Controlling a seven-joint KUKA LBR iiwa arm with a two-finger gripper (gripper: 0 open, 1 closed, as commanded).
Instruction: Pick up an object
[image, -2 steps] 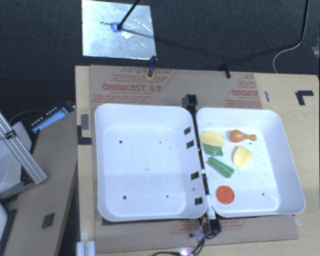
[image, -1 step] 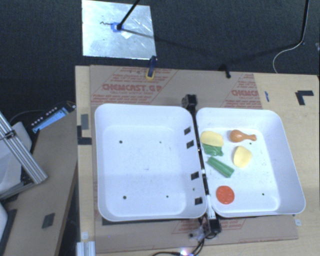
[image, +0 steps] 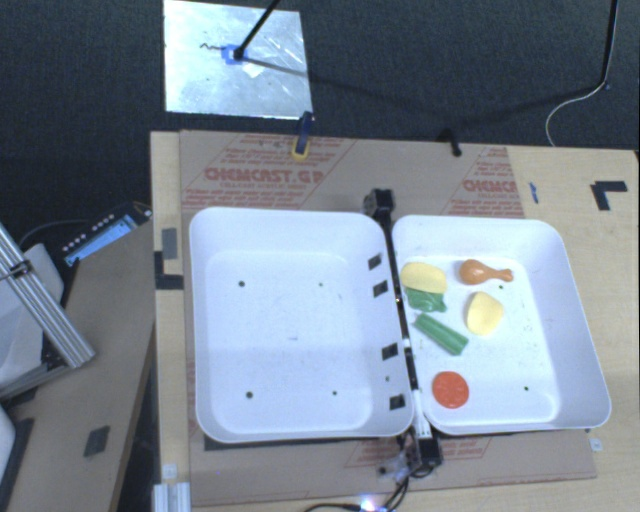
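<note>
The right bin (image: 560, 300) holds several small toy foods. A yellow piece (image: 423, 277) lies near its left wall, partly on a small green piece (image: 426, 299). An orange-brown drumstick (image: 484, 271) lies toward the back. A pale yellow wedge (image: 485, 313) sits in the middle. A green cucumber-like stick (image: 441, 333) lies slanted beside it. A flat red disc (image: 450, 389) rests near the front left corner.
The left bin (image: 290, 330) stands against the right one, joined by black clips (image: 385, 290) along the shared wall. Both rest on a cardboard sheet (image: 330, 170). A metal plate (image: 235, 58) lies on the dark floor behind. An aluminium frame (image: 40, 310) stands at far left.
</note>
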